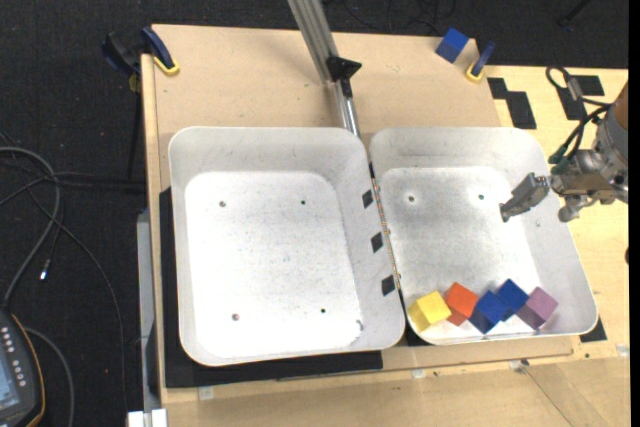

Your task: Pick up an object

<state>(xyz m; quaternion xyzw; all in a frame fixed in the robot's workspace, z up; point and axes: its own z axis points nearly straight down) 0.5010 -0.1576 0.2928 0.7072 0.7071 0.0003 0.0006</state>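
Four small blocks lie in a row along the front edge of the right bin (450,155): a yellow block (431,310), an orange block (461,301), a blue block (501,302) and a purple block (539,307). They touch or nearly touch one another. My gripper (548,202) hangs over the bin's right side, well behind the blocks. It is open, with nothing between its fingers (520,197).
The left bin (185,165) stands beside the right one, their rims meeting at the middle. A lone blue cube (452,43) rests on the bench at the back right, next to a yellow-tipped clamp (477,61). A metal pole (305,0) slants in from the back.
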